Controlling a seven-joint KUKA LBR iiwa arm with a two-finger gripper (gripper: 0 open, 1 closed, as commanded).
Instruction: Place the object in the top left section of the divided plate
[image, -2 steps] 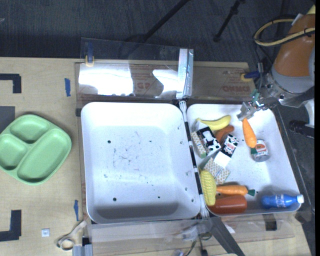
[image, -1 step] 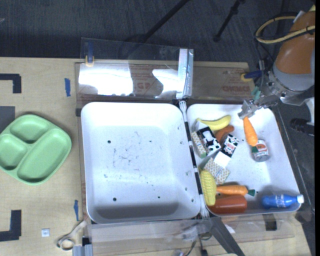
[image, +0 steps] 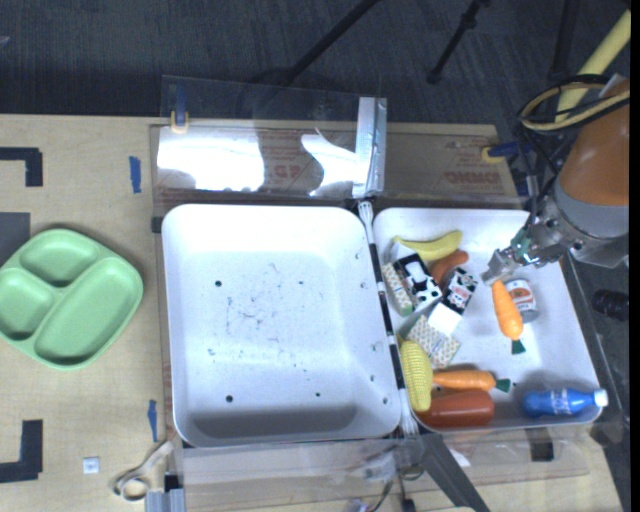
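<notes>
The green divided plate (image: 68, 297) lies on the bench left of both bins, with nothing in its three sections. My gripper (image: 512, 257) hangs over the upper right part of the right bin (image: 578, 330), just above an orange carrot (image: 508, 312) and a small can (image: 522, 298). Nothing shows in its grasp. Other items in that bin are a banana (image: 432, 243), a brown sausage (image: 450, 266), black-and-white blocks (image: 428, 285), a cracker (image: 437, 341), a corn cob (image: 415, 373), a second carrot (image: 468, 380), a red sausage (image: 460, 405) and a blue bottle (image: 560, 402).
The left bin (image: 270, 320) lies between the plate and the right bin. A clear plastic panel (image: 265, 145) stands behind it. Cables and the arm's orange band (image: 600, 165) fill the upper right. Black tape marks sit on the bench at far left.
</notes>
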